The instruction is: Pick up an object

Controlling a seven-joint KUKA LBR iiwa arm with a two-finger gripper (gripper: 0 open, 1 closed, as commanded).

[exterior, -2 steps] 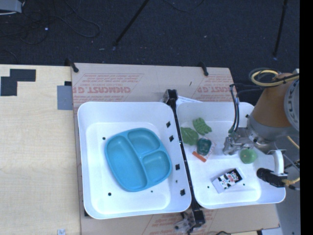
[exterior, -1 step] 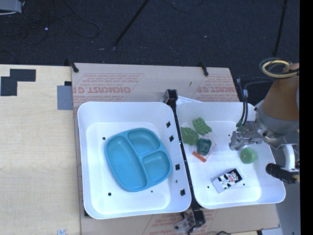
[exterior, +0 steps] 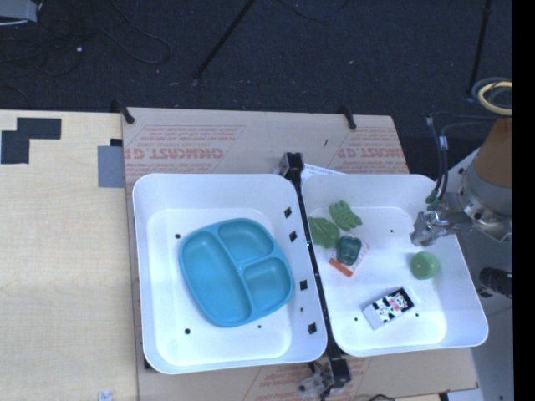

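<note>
The arm's metal gripper (exterior: 424, 228) hangs over the right edge of the right shallow white bin (exterior: 456, 328); whether its jaws stand wide or narrow cannot be told; nothing shows between them. A small round green ball (exterior: 424, 265) lies just below the gripper; a black-and-white patterned rectangular box (exterior: 389, 307) lies nearer the front; a divided blue plastic plate (exterior: 235, 269) occupies the left white bin (exterior: 159, 307).

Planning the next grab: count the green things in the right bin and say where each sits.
3. Two leafy green pieces lie side by side at the bin's upper left; a green ball sits near the right wall, just below the gripper. None looks hidden.
</note>
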